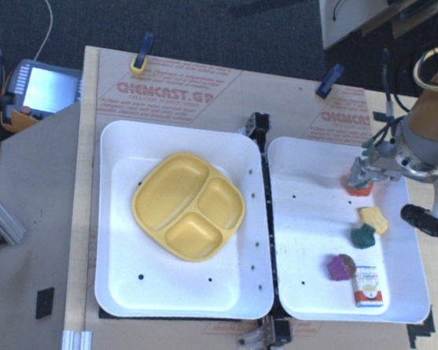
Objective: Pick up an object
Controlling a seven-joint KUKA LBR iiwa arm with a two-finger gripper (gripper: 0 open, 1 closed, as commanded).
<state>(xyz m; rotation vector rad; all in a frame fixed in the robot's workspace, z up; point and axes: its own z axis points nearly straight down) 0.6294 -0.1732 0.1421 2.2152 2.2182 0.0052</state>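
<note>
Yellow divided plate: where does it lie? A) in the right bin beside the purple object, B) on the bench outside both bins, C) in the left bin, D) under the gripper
C: the yellow divided plate lies flat in the left bin, while the gripper is over the right bin.

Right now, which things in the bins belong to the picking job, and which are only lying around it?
Belong to the job:
gripper, down over an orange object
yellow piece
green piece
purple piece
small carton

Only lying around:
yellow divided plate in the left bin
blue clamps
</note>
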